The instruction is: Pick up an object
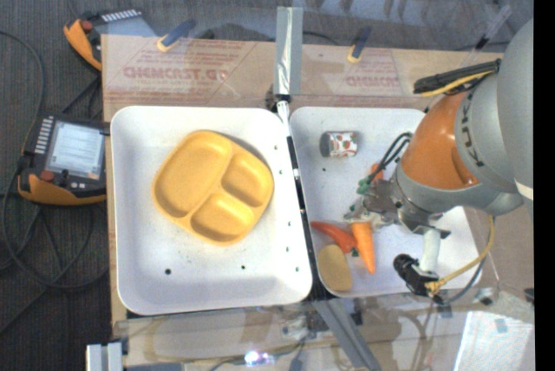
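In the right bin [390, 122], near its front edge, an orange carrot [365, 246] lies beside a red chili pepper [330, 232] and a tan potato [336, 268]. A small silver can with a red-and-white label [339, 144] lies on its side toward the back of this bin. My gripper [369, 205] hangs low over the bin's middle, just above the thick end of the carrot. The wrist and its orange band [434, 157] hide the bin floor to the right.
The left bin [139, 274] holds a yellow three-compartment plate [214, 185] in its middle. A ridge between the bins [297, 196] runs front to back. A handheld pendant [65, 159] and cables lie on the floor at left.
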Controlling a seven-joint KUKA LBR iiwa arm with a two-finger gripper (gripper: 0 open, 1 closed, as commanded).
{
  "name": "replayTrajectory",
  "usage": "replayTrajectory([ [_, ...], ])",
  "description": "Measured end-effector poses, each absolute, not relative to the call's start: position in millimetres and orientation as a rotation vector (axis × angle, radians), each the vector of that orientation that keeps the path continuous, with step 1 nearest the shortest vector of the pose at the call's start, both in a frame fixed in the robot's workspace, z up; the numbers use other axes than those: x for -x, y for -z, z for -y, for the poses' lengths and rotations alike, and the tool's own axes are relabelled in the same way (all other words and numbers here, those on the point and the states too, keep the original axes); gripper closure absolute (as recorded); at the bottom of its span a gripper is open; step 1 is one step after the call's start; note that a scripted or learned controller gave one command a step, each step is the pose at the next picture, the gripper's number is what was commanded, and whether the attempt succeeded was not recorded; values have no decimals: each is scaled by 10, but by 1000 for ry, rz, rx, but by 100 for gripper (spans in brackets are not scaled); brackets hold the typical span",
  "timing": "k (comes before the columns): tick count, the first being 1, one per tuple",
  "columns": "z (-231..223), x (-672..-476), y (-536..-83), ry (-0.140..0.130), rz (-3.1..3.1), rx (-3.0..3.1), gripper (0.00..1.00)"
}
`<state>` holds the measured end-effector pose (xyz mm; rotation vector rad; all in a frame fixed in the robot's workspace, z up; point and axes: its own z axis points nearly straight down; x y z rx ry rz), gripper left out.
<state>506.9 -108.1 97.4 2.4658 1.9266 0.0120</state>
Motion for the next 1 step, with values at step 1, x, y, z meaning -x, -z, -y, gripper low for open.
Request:
replayTrajectory([
  [1, 699, -5518, -2507, 8, -2207, -2238, 100],
])
